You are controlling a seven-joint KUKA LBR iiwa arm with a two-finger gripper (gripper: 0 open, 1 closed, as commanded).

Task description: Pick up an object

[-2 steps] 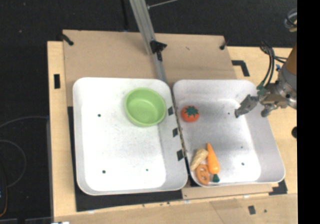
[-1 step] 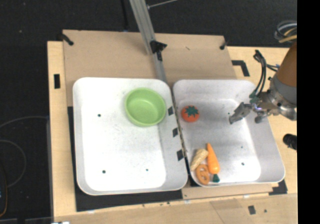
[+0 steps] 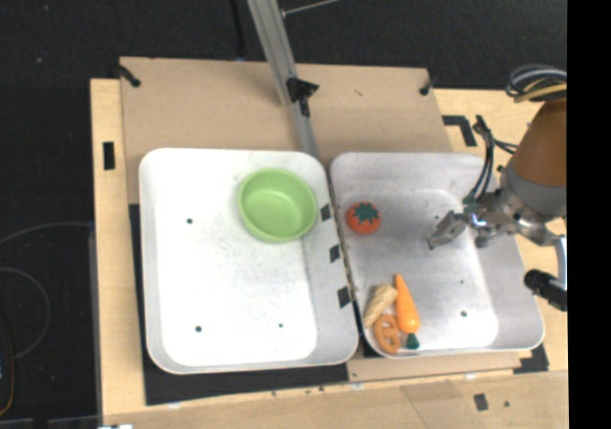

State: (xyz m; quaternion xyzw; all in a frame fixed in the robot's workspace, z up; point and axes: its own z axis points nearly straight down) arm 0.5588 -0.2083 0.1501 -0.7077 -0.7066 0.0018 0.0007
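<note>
White plastic gives the whole scene its layout: two shallow bins sit side by side on the bench, the left bin [image 3: 172, 322] and the right bin [image 3: 516, 327], so that things can be taken from one tray and, presumably, sorted toward the other. A green bowl [image 3: 278, 205] rests alone in the upper part of the left bin, near the shared wall. The pickable things are gathered in the right bin: a small tomato-like toy [image 3: 363, 218], orange-red with a green top, lies near the left wall, and lower down, close to the front rim, an orange carrot [image 3: 406, 303] lies against a pale piece of toy food [image 3: 380, 301] and a round orange slice [image 3: 387, 332], all three touching in a tight clump. The gripper [image 3: 462, 228] hangs over the bare middle of the right bin, carried by the arm [image 3: 540, 155] with its orange band reaching in from the right. Its two grey fingers [image 3: 442, 232] appear spread apart with nothing between them, so it is released and carries no load. It stands apart from the tomato and well above the clump, so the pick is judged not yet begun; the lone tomato looks the easier target, since the clump's pieces crowd one another.
</note>
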